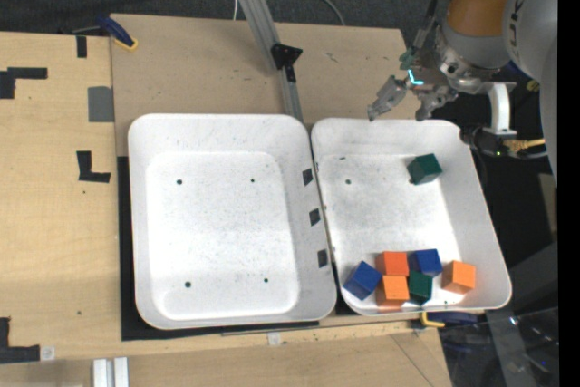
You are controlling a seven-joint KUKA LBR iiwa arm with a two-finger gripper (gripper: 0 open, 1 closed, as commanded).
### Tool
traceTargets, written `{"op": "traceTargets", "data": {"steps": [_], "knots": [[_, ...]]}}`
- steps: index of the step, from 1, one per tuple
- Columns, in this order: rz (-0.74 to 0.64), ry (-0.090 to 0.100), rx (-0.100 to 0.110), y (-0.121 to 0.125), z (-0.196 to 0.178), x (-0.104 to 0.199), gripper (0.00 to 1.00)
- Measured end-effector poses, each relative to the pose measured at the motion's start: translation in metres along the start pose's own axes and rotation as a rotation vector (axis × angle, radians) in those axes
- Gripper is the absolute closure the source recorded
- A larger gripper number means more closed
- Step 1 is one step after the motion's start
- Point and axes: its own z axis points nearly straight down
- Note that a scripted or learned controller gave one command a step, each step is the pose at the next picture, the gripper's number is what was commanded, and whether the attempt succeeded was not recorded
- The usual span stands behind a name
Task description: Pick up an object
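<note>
My gripper (404, 105) hangs over the far edge of the right bin (381, 213), open, with nothing between its fingers. A dark green block (423, 168) lies alone in that bin's far right part, a little in front of the gripper. At the bin's near edge sits a cluster of blocks: a blue one (362, 279), an orange one (394, 263), another blue one (426, 261), a second orange one (394, 289), a green one (420, 286) and an orange one (459, 275) at the right.
The left bin (217, 222) lies beside the right one. A slanted metal pole (258, 9) rises from behind the bins' shared edge. The wooden bench (54, 195) extends to the left.
</note>
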Motion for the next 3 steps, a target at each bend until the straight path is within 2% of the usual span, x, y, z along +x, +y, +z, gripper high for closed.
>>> {"op": "traceTargets", "data": {"steps": [1,3], "knots": [[-0.001,-0.002,-0.005,0.001,-0.003,0.0,0.0],[0.0,-0.002,0.001,0.006,0.125,0.001,0.0]]}}
